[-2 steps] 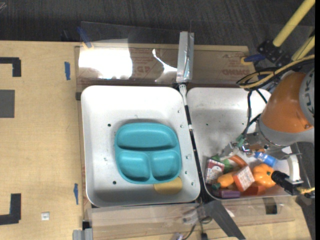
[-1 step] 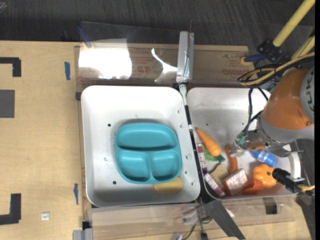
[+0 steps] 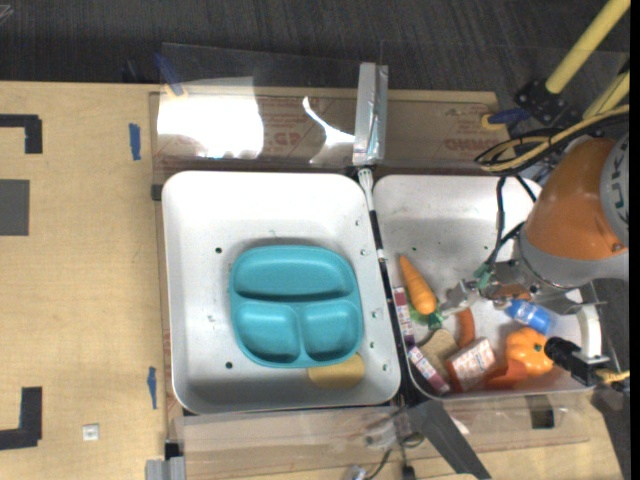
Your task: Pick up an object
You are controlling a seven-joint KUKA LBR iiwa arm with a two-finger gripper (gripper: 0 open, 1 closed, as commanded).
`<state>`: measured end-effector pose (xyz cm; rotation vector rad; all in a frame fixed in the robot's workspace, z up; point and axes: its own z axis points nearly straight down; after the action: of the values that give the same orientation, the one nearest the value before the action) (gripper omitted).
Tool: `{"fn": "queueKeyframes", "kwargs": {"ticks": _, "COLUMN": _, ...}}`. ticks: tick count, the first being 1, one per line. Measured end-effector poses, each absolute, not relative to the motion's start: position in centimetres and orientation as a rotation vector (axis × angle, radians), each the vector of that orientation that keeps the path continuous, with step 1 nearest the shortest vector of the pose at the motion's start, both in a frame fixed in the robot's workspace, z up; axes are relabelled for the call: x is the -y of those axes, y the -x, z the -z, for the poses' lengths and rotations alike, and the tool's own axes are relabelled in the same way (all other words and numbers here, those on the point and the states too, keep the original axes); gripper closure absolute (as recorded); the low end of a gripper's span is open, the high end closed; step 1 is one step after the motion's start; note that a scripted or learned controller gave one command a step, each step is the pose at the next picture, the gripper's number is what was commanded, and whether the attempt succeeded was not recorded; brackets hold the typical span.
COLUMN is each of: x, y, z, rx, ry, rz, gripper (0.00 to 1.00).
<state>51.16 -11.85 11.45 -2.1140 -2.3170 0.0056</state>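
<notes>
The right bin [image 3: 440,203] holds a pile of small objects along its near side. An orange carrot [image 3: 417,285] lies by the divider, with a small red-orange piece [image 3: 465,324] to its right. Nearer the front are a red and white packet [image 3: 471,361], an orange bell pepper [image 3: 526,353] and a small blue bottle [image 3: 529,315]. My gripper [image 3: 472,288] hangs low over the bin, just right of the carrot and above the red-orange piece. I see nothing held in it. The orange-banded wrist [image 3: 575,223] hides the bin's right side.
The left bin [image 3: 200,218] carries a teal divided plate [image 3: 296,303] and a tan sponge-like block [image 3: 337,371] at its front rim. Thin packets [image 3: 405,313] lie against the divider. Cables [image 3: 545,128] and a yellow pole [image 3: 595,33] sit at the back right.
</notes>
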Motion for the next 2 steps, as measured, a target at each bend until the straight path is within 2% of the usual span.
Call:
{"fn": "queueKeyframes", "kwargs": {"ticks": 1, "x": 11.9, "y": -51.2, "z": -12.1, "rx": 2.314, "ry": 2.115, "rz": -0.007, "gripper": 1.0}}
{"fn": "queueKeyframes", "kwargs": {"ticks": 2, "x": 9.8, "y": -49.6, "z": -18.8, "rx": 2.286, "ry": 2.155, "rz": 0.0, "gripper": 1.0}}
